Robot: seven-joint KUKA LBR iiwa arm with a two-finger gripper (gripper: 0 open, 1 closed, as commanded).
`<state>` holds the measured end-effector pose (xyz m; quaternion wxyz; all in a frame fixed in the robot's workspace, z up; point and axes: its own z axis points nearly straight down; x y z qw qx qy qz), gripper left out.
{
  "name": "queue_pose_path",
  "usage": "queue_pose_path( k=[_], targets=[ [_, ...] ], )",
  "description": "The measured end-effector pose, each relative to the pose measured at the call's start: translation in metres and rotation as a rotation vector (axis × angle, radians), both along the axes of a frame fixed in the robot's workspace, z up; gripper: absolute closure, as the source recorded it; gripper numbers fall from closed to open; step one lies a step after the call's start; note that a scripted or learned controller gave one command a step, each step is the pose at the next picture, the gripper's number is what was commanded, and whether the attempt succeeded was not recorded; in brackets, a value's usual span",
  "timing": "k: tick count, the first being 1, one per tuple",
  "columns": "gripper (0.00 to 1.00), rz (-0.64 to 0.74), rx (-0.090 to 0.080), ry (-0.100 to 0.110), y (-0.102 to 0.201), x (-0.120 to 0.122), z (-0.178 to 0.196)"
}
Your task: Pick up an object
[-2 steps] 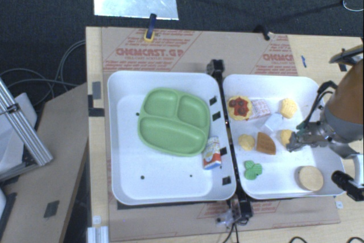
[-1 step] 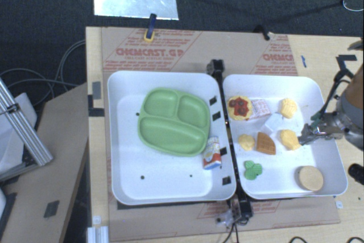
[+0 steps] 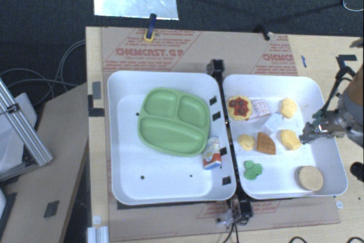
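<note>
So the right bin (image 3: pixel 327 122) has all the small food bits, and the gripper (image 3: pixel 310 134) sits low at its 3 o'clock edge. Can't tell how it's set, too dark and blurry. The closest grab looks like the yellow chunk (image 3: pixel 289 139), right next door at 9 o'clock from the tip. The tan disc (image 3: pixel 310 178) is at 6 o'clock, further off.

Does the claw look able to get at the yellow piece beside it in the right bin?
Probably yes. The claw sits just right of the yellow piece, with bare bin floor between them. The brown wedge lies on the far side, out of the way.
</note>
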<state>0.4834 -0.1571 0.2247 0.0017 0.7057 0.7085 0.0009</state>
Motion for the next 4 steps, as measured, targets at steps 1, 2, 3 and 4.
queue_pose_path(
  k=[1, 2, 3, 4],
  targets=[
    [1.00, 0.002, 0.001, 0.000, 0.036, 0.022, 0.000],
    [1.00, 0.006, 0.002, -0.001, 0.077, 0.058, -0.008],
    [1.00, 0.006, 0.002, -0.001, 0.130, 0.085, 0.004],
    [1.00, 0.003, 0.002, -0.001, 0.171, 0.119, 0.010]
  ],
)
